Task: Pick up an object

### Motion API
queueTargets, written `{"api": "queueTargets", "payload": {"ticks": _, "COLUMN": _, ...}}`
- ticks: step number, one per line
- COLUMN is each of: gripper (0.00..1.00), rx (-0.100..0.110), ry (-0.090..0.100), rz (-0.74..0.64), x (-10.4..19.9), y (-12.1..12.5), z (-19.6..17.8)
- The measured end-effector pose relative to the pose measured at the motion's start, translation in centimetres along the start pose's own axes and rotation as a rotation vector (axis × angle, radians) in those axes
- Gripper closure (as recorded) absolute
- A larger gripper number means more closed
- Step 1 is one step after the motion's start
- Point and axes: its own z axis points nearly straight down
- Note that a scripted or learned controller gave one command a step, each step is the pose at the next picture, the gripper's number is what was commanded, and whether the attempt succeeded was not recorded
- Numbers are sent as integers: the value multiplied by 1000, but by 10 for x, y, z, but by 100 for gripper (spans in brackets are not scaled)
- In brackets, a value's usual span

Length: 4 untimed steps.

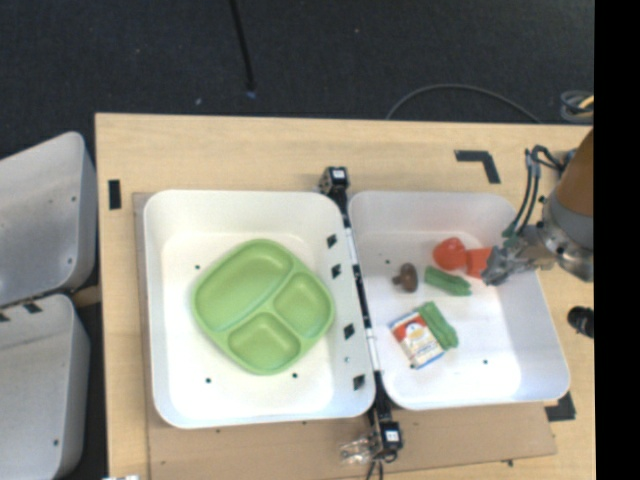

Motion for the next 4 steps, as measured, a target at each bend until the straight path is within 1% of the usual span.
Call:
{"api": "queueTargets", "payload": {"ticks": 1, "gripper": 100, "rx": 1, "ry": 1, "rz": 1, "x": 3, "y": 6, "z": -46}}
{"api": "queueTargets", "payload": {"ticks": 2, "gripper": 100, "rx": 0, "ry": 1, "rz": 1, "x": 2, "y": 8, "z": -100}}
{"api": "queueTargets", "payload": {"ticks": 3, "gripper": 100, "rx": 6, "ry": 4, "rz": -1, "x": 55, "y": 10, "z": -86}}
{"api": "queueTargets", "payload": {"ticks": 4, "gripper": 100, "rx": 6, "ry": 4, "rz": -3, "x": 110, "y": 22, "z": -82}}
